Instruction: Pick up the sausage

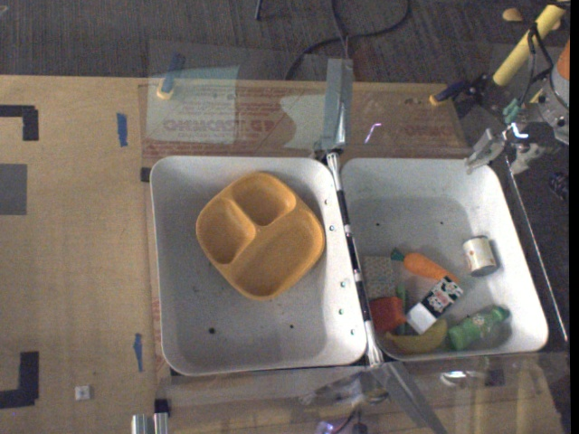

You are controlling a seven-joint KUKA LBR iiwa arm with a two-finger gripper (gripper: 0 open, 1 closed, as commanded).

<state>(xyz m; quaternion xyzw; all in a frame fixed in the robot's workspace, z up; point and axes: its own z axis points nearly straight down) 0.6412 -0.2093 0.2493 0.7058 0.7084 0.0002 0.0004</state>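
The sausage (387, 313) looks like the short reddish-brown piece at the near left of the right bin (412, 193), lying against the yellow banana (418, 338) and the small milk carton (434, 304). My gripper (503, 148) hangs over the far right corner of that bin, well away from the sausage. Its fingers stand apart with nothing between them. The grey arm with its orange band enters at the top right.
An orange carrot (423, 265), a green bottle (477, 327) and a beige can (479, 254) share the right bin. The left bin (176, 269) holds an orange divided plate (261, 234). A metal divider runs between the bins.
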